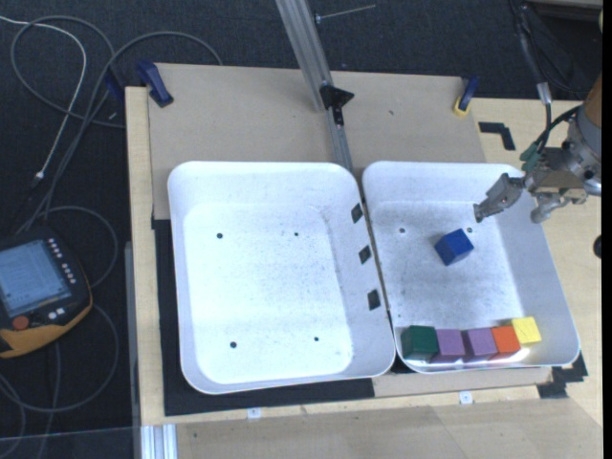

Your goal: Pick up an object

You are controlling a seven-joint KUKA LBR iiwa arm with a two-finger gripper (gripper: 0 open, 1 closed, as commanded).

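A blue cube (453, 247) lies alone in the middle of the right bin (540, 256). Along that bin's near edge a row of cubes sits side by side: green (417, 340), purple (448, 342), a lighter purple (480, 341), orange (506, 338) and yellow (527, 330). My gripper (516, 204) hangs over the right bin's far right part, up and to the right of the blue cube and apart from it. Its two fingers are spread, one (494, 199) pointing left toward the cube, with nothing between them.
The left bin (191, 256) stands beside the right one, with black clips (364, 253) along the shared edge. A metal pole (304, 41) rises from the bench's far side. A teach pendant (33, 280) and cables lie on the floor at the left.
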